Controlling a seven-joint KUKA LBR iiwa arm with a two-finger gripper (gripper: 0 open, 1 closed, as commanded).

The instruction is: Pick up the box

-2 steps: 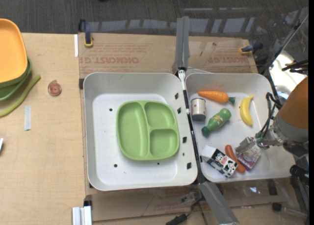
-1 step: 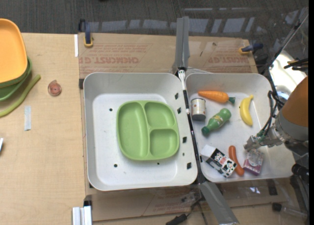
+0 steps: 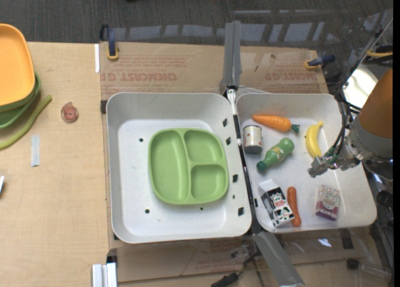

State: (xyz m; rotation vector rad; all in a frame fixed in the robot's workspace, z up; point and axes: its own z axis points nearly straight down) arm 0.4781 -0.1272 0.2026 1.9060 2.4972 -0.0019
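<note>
The box (image 3: 277,204) is a small black-and-white carton lying flat near the front left corner of the right bin (image 3: 362,217). My gripper (image 3: 319,167) hangs over the right side of that bin, just below the banana (image 3: 313,139) and above a pink packet (image 3: 329,203). It is to the right of the box and further back, well apart from it. Nothing shows in the gripper.
The right bin also holds a carrot (image 3: 272,121), a metal can (image 3: 252,139), a green bottle (image 3: 275,154) and a small orange piece (image 3: 292,206) right beside the box. A green divided plate (image 3: 187,166) lies in the left bin (image 3: 125,217). Orange and green dishes (image 3: 14,79) sit far left.
</note>
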